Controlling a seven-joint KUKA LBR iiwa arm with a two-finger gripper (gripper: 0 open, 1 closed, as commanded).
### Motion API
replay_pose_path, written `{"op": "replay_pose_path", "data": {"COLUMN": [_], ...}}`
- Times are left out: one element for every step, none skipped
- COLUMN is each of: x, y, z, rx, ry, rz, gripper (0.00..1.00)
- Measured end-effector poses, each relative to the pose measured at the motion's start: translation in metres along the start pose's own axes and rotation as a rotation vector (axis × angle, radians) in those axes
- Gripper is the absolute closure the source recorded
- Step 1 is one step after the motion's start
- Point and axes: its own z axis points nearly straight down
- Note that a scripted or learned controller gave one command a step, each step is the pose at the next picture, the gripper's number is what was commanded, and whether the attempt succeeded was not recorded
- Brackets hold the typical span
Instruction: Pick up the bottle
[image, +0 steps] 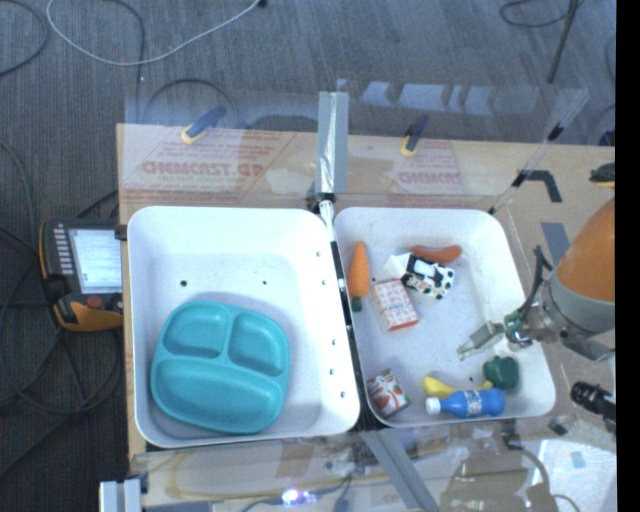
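The bottle (466, 404) is blue with a white cap and lies on its side along the front wall of the right bin (500, 232), cap pointing left. My gripper (479, 342) hangs over the right part of that bin, up and slightly right of the bottle, apart from it, with nothing seen in its grasp. The arm comes in from the right, its orange band (596, 262) above the wrist.
Beside the bottle lie a yellow piece (446, 385), a dark green toy (502, 372) and a small red carton (387, 392). Farther back are a carrot (359, 270), a red box (394, 304), a black-and-white toy (428, 277) and a sausage (436, 253). A teal divided plate (220, 366) lies in the left bin (200, 240).
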Motion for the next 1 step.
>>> {"op": "replay_pose_path", "data": {"x": [0.0061], "y": [0.0041], "z": [0.033], "rx": [-0.003], "ry": [0.009], "rz": [0.017], "gripper": [0.0]}}
